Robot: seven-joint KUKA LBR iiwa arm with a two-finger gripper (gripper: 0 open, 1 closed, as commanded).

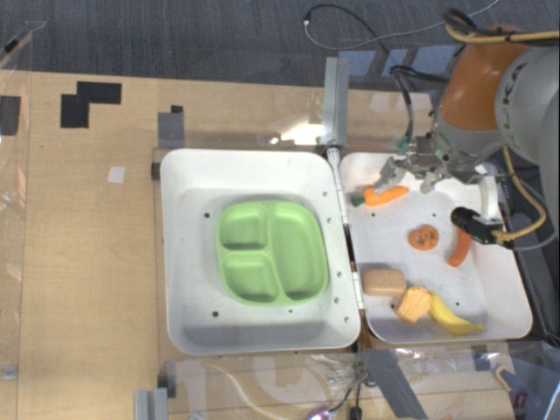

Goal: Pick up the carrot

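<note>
Camera view, looking down for you: two white bins side by side on the wooden bench. The left bin (188,234) carries a green divided plate (271,252), three compartments, sitting near its middle. Over in the right bin (512,291), your carrot (385,196) lies at the far left corner, orange body with a green stub pointing toward the divider between the bins.

The gripper (408,166) hangs right over the carrot's thicker end, fingers spread apart on either side above it, and you can see nothing pinched between them. The grey arm with its orange band (472,86) comes in from the right.

Elsewhere in that bin: a round orange slice (423,238) mid-floor, a reddish sausage (458,248) just beside it, a tan bread piece (383,281) at the left wall, a yellow wedge (413,304) touching a banana (451,317) at the near edge.

No brand, label or lettering can be read anywhere.
</note>
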